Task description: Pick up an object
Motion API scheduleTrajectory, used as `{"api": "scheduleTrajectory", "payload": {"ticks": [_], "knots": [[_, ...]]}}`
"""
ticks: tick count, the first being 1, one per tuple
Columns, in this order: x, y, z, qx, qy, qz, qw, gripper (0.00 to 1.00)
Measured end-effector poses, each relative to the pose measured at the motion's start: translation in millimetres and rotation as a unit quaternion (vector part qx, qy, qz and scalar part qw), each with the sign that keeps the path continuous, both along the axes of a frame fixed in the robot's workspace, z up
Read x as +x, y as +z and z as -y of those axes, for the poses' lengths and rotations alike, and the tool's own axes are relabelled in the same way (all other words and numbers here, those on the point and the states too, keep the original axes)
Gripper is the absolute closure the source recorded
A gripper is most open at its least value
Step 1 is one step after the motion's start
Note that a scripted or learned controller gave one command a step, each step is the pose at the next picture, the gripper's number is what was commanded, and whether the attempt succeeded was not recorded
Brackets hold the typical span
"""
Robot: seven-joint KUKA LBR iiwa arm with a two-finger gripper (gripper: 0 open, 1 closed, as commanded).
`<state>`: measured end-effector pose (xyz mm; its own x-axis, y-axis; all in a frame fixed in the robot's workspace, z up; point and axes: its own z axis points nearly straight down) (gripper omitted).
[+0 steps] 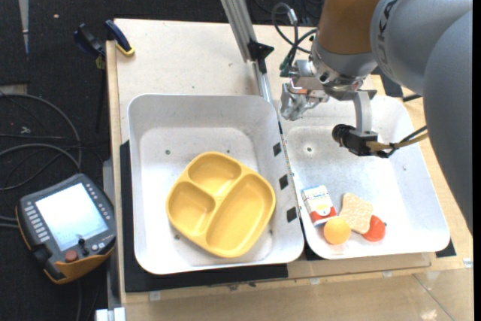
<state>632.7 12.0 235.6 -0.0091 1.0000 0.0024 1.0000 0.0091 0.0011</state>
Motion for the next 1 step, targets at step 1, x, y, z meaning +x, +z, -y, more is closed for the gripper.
{"api": "scheduleTrajectory", "payload": {"ticks": [1], "knots": [[-1.3, -10.6, -56.7, -0.0005, -0.001, -0.001, 1.0000, 1.00]]}}
